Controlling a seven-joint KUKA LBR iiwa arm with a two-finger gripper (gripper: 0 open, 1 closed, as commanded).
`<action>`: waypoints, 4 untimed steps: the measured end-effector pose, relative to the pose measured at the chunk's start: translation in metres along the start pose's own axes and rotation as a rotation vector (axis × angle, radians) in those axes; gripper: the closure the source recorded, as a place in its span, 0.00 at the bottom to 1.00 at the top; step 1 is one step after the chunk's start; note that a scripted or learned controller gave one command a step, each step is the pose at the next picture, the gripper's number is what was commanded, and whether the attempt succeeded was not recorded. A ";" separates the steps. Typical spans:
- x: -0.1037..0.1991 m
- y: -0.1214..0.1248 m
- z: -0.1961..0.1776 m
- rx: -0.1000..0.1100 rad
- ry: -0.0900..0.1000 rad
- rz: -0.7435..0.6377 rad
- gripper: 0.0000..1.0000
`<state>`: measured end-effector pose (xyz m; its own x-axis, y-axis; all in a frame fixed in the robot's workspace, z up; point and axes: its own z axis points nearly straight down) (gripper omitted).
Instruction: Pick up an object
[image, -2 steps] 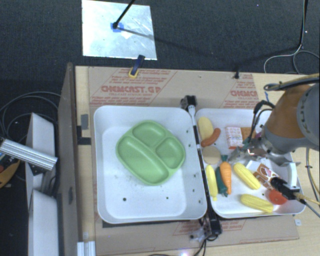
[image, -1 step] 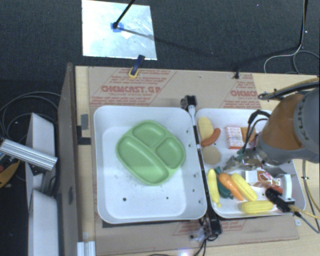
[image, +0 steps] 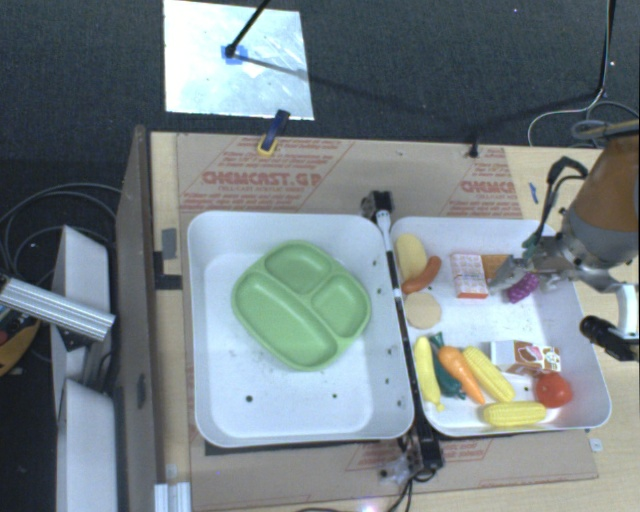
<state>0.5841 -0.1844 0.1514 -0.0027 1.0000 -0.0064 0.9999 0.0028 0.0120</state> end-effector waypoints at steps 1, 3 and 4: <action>-0.016 0.031 0.058 0.012 0.006 0.002 0.00; -0.021 0.076 0.067 0.006 0.005 -0.004 0.00; -0.022 0.077 0.055 0.003 0.002 -0.006 1.00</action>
<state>0.6622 -0.2064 0.0974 -0.0088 1.0000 -0.0045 0.9999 0.0088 0.0087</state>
